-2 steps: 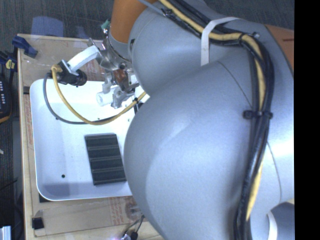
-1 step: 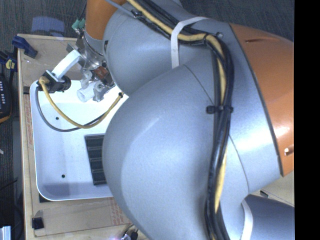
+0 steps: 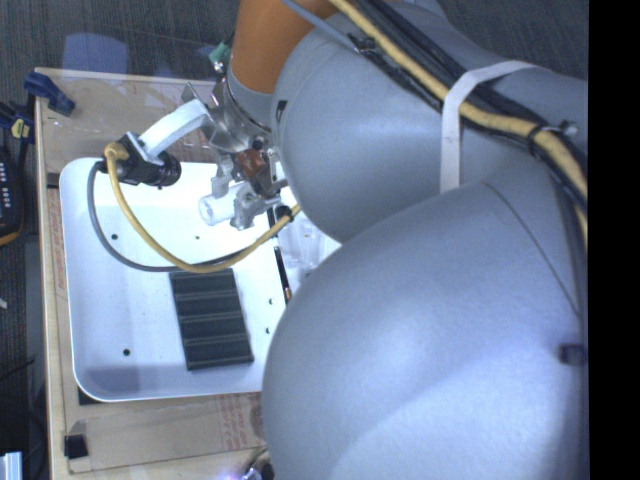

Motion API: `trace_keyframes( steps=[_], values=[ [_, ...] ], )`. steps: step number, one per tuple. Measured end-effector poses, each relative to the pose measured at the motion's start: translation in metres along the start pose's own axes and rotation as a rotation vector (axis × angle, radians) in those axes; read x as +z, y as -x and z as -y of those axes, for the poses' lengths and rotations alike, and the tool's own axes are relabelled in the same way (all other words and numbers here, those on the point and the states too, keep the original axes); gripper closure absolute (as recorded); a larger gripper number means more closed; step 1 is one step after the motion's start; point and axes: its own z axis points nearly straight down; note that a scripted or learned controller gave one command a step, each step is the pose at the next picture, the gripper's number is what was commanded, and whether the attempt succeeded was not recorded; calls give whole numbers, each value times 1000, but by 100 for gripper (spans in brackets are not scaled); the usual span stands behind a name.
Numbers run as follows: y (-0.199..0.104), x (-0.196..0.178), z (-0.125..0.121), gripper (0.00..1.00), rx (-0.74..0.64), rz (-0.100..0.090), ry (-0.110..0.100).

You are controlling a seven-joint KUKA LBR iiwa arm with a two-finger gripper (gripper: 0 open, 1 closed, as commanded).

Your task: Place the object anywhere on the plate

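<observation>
My gripper (image 3: 233,204) hangs over the far right part of the left white bin (image 3: 82,298), below the orange wrist band. A small pale, clear piece sits at its tip, and I cannot tell whether that is an object or part of the gripper. A dark grey ribbed rectangular slab (image 3: 211,319) lies flat on the bin floor, nearer than the gripper and apart from it. The grey arm (image 3: 430,268) covers the right bin and everything in it.
A yellow cable (image 3: 128,230) loops from the wrist down across the left bin floor and back. A white bracket with a black fitting (image 3: 150,166) juts left of the gripper. Blue clamps (image 3: 46,89) sit on the wooden bench at its far left corner.
</observation>
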Motion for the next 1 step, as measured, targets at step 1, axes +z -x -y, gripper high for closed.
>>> trace_keyframes(
  steps=[1],
  values=[
    [-10,45,52,100,-479,10,-7]
  ],
)
